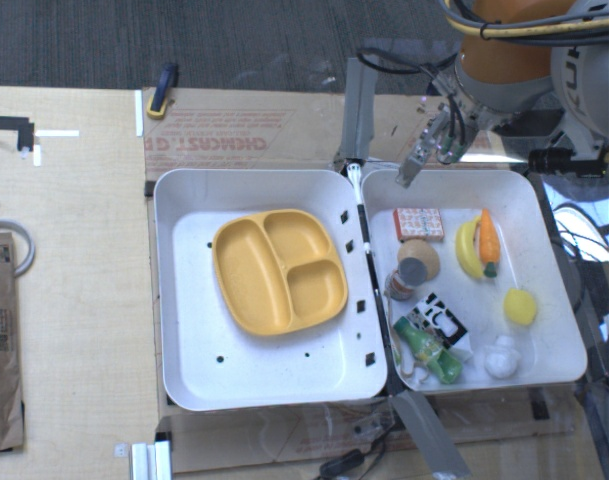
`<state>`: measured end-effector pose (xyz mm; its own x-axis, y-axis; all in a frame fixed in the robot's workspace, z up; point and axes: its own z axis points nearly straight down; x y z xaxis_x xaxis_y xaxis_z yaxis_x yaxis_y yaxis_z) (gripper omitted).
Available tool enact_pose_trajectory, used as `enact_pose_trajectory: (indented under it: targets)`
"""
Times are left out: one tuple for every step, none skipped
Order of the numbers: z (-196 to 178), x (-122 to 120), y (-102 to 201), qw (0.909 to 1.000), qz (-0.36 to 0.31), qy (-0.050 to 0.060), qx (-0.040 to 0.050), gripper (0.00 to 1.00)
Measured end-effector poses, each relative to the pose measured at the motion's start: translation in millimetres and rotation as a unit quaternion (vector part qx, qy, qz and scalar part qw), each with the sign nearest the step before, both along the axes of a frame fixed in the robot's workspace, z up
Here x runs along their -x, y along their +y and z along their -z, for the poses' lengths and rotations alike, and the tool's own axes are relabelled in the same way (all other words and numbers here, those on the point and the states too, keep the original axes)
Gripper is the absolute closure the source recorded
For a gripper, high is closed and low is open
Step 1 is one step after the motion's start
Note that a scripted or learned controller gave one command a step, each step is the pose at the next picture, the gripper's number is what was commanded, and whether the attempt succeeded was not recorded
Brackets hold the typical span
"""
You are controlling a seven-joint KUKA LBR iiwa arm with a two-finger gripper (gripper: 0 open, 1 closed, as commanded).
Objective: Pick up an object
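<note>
From above, the gripper (412,173) is hanging over the right bin's (544,370) back-left corner, carrying nothing; whether it is spread, I cannot tell. The small box (419,224) is lying nearest, just below it: probably light and stiff, best taken across its short sides. A can (414,268) is crowding it in front; the banana (470,249) and carrot (488,236) are lying beside. The yellow plate (280,270) is sitting apart in the left bin (184,368).

Bench left: brown paper bag (1,338) at the near edge.
Far edge: yellow-and-blue tool (163,90) on cardboard sheet (244,128).
Far left: black bracket (12,126).
</note>
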<state>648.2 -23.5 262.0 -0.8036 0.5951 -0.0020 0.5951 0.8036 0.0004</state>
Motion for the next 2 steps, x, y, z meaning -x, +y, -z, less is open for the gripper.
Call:
enact_pose_trajectory:
  targets:
    - [-15, 9, -55, 0.9985, -0.055, -0.001, 0.0007, 1.0]
    - [26, -1, -76, 0.9915, -0.13, -0.001, 0.0003, 1.0]
